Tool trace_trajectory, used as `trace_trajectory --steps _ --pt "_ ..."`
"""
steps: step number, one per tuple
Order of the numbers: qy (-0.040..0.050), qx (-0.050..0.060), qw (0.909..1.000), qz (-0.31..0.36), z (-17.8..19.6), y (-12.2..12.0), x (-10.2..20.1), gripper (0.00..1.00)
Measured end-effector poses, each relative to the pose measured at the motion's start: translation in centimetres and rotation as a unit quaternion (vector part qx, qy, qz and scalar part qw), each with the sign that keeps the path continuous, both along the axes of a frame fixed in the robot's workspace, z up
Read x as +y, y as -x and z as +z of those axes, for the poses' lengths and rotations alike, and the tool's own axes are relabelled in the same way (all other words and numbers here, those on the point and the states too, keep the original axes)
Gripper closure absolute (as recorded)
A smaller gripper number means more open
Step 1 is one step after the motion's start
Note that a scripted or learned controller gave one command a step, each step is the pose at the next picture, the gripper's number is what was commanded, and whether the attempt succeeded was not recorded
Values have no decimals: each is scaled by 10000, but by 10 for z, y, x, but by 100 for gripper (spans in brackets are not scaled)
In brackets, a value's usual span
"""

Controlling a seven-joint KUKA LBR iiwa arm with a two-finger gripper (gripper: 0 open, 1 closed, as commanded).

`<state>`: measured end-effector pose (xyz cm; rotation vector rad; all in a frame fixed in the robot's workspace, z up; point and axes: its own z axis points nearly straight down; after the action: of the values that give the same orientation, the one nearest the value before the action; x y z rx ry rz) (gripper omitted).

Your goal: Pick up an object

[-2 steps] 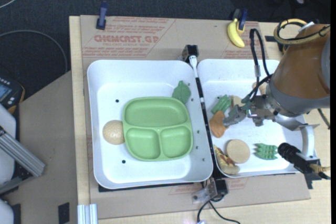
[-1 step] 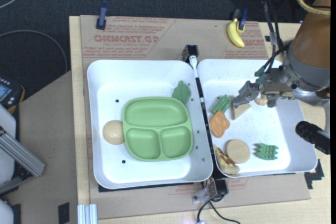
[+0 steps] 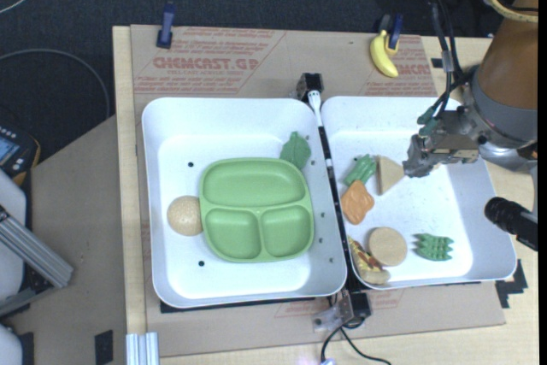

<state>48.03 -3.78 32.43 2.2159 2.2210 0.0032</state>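
On the left of the bench point(image 3: 128, 184), the left bin point(image 3: 162, 132) carries a green divided plate point(image 3: 255, 209) at its middle. A tan round piece point(image 3: 184, 215) lies touching the plate's left edge, and a small green leafy piece point(image 3: 297, 150) sits just beyond the plate's upper right corner, near the divider between the bins.

In the right bin point(image 3: 479, 226), the toy food items are gathered toward its left half. A green stalk-like piece point(image 3: 361, 169) lies aslant, with an orange piece point(image 3: 356, 202) just below it and a beige wedge point(image 3: 389, 175) just beside it on the right. Lower down, a tan round disc point(image 3: 387, 245) is seen, with a mixed yellow and red piece point(image 3: 369, 262) at the bin's lower left corner and a green ridged piece point(image 3: 433, 247) to the disc's right.

The end effector point(image 3: 417, 167) is held over the right bin's upper middle. Whether it is released or clenched cannot be told from this view, and nothing is seen between its tips. The beige wedge is judged the nearest candidate: it lies just to the left of the end effector, with its long axis running roughly up and down the view. A short leftward shift and a descent would be called for.

Beyond the bins, a yellow banana point(image 3: 384, 57) rests on the bench's far edge.
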Motion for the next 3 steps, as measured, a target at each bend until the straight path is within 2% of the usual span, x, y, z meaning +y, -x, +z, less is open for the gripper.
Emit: trace_trajectory --steps 1,2,3 --pt "-28 -86 10000 39 159 0 70 100" --pt "1 71 10000 -55 58 2 -3 100" --pt "-7 53 10000 -45 6 2 -61 100"
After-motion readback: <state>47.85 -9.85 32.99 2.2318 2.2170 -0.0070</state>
